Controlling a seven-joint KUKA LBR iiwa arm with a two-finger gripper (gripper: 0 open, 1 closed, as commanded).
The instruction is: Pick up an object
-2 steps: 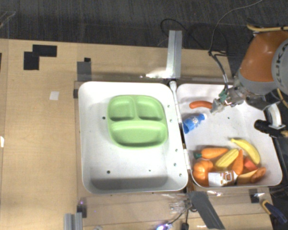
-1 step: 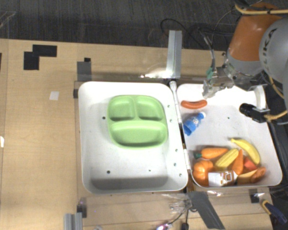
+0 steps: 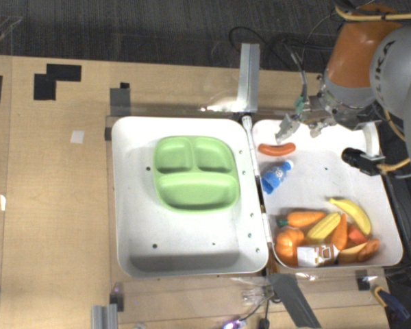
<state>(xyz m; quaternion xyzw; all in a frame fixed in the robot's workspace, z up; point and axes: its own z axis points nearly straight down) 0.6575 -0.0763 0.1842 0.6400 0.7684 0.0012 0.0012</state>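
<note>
I see the pale wooden bench (image 3: 48,204), then the left bin (image 3: 130,252) holding a green tray (image 3: 194,171). My gripper (image 3: 298,125) hangs fingers apart, gripping nothing; the orange sausage (image 3: 277,149) lies just below-left of it.

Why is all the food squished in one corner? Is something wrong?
Nothing looks broken or spilled. The banana, carrot and other toy food are just heaped in the right bin's near corner. The green plate sits flat in the left bin.
</note>
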